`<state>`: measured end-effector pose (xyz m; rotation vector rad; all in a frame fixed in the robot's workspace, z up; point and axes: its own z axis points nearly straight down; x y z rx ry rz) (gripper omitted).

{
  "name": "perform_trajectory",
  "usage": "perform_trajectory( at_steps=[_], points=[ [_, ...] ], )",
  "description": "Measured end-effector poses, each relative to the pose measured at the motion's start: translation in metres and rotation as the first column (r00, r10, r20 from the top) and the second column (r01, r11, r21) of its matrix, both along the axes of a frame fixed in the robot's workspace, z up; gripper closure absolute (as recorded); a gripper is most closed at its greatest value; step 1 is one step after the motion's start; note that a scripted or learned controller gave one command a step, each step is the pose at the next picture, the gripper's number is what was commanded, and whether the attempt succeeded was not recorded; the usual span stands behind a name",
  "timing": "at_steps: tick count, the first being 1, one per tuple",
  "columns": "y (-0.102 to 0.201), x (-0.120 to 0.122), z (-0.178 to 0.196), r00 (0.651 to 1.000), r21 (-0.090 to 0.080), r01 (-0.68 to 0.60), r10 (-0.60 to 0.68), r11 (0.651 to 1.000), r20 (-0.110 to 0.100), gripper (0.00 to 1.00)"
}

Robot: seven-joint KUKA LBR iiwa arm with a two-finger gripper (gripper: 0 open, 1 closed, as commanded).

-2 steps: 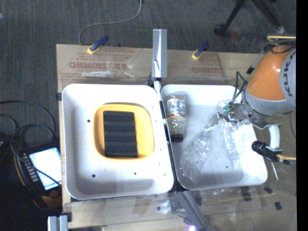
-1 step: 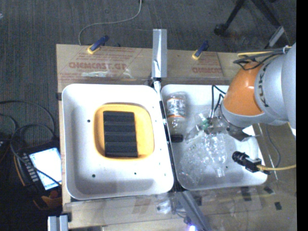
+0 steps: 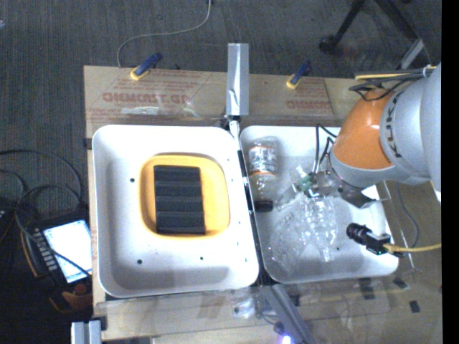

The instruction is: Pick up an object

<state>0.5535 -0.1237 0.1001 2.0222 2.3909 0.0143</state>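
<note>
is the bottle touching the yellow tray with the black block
Apart. The camera view shows the bottle lying in the right bin and the yellow tray in the left bin, the bin walls between them.

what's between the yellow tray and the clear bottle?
In the camera view, bare white floor of the left bin, then the two bins' adjoining rims, separate the yellow tray from the clear bottle, which lies against the right bin's left wall.

Robotics lab or test cell. Grey-and-orange industrial arm [image 3: 387, 138] over desk [image 3: 165, 95] bearing twin white bins [image 3: 115, 192], board held by clamps [image 3: 145, 66]. Dark carpet, loose cables [image 3: 172, 27], office-chair base [image 3: 366, 9] beyond desk's far edge.
</note>
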Motion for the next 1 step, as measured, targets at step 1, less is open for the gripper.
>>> perform_trajectory(
  at_steps=[1],
  points=[
    [0.0507,0.0183,0.0831,1.000,0.000,-0.008,0.008,1.000,-0.014,1.00]
  ],
)
